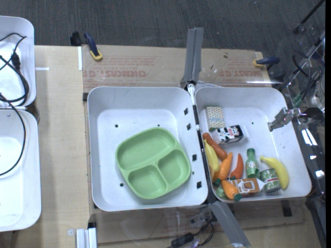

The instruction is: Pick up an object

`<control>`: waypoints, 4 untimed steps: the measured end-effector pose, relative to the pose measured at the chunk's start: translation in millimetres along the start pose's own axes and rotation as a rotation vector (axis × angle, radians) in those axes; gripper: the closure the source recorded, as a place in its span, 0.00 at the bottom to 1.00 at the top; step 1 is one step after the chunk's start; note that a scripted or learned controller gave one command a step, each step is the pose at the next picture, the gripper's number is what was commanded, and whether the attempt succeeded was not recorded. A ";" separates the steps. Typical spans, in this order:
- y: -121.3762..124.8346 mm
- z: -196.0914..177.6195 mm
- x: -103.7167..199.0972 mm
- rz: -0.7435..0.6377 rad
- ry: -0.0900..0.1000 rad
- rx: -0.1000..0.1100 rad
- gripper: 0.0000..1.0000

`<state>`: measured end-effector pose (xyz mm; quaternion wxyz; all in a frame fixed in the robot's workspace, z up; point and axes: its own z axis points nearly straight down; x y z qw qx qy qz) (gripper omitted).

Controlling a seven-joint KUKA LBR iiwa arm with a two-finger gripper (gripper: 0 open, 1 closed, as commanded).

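— Since the left bin (pixel 103 138) carries nothing but the green divided plate (pixel 152 163), is that where things are meant to end up?

— That is my guess: the plate lies flat in the middle with its three compartments bare, like a drop-off spot. The pickable things are all in the right bin (pixel 269 99).

— What is in there?

— Near the dividing wall, a pale patterned box (pixel 215 117) and just below it a small black-and-white carton (pixel 229 134). Below those, a heap crowded into the bin's lower part: a yellow banana-like piece (pixel 211 159) against the wall, orange carrots (pixel 223 166) touching each other, a green bottle (pixel 251 163), an orange juice box (pixel 250 186), a small can (pixel 270 179) and a yellow banana (pixel 277 170) at the right.

— And the gripper (pixel 282 119)?

— At the bin's right rim, up and to the right of the heap, well apart from every object. Nothing sits between its fingers; whether they are spread or closed I cannot tell, it is too small and grey on white.

— So the pick is not yet begun?

— It looks so to me.
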<state>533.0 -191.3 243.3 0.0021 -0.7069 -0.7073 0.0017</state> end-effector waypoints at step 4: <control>26.0 55.9 14.5 -0.032 -0.002 -0.006 1.00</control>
